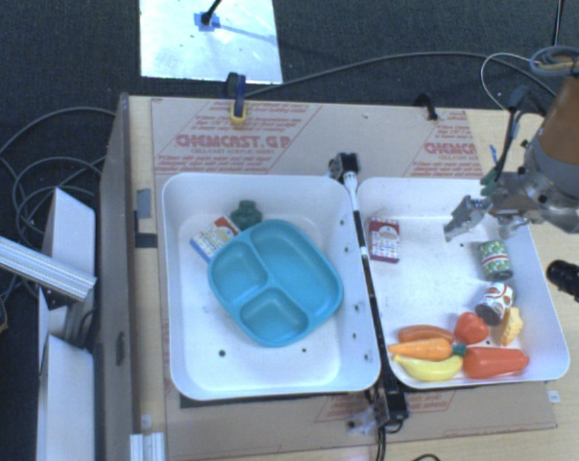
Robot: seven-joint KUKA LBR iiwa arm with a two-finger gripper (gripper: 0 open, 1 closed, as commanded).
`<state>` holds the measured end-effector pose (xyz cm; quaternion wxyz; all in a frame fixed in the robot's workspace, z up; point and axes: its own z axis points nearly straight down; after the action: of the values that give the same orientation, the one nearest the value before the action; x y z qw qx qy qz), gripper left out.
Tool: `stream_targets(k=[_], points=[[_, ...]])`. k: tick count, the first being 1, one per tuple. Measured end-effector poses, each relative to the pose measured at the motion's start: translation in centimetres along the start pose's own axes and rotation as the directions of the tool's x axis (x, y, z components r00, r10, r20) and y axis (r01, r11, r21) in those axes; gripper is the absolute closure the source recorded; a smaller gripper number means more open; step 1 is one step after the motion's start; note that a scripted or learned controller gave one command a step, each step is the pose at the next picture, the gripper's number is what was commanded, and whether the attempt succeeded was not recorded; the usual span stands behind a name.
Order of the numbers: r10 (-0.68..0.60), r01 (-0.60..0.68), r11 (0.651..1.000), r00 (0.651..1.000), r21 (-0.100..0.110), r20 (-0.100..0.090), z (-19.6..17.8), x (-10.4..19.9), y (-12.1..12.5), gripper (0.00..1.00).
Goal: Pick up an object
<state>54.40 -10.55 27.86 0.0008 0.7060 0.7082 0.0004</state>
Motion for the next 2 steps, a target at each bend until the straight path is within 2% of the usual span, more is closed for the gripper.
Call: stream_targets(k=[1, 2], points=[[0.002, -0.002, 1.0, 1.0, 0.001, 0.001, 3.8, -5.0, 3.0, 0.0], [-0.001, 0.001, 1.0, 1.0, -0.001, -0.005, 16.2, -7.9, 6.6, 0.0]])
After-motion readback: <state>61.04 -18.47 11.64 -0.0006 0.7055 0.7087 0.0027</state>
